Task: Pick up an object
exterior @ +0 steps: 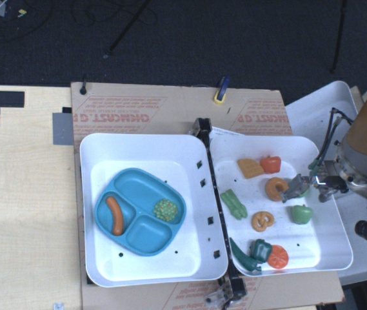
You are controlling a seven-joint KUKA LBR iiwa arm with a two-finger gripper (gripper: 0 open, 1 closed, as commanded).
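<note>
Gripper (297,188) low over right bin (338,237), beside the glazed donut (276,188); cannot tell if fingers are open or closed. Nothing seen held. Nearby in the bin: green apple (301,214), pretzel (262,221), green pepper (233,204), red tomato (271,164), orange wedge (250,168). Left bin (93,154) holds blue tray (144,237) with hot dog (114,214), peas (165,209).

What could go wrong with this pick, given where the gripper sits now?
1. The gripper hangs at the right bin's right side, between the donut and the green pepper. Both are close, so it may nudge one while descending on the other.
2. The round pepper could roll out of a pinch.
3. The teal toy and the red toy touch at the near wall, so a grasp there risks catching both.
</note>
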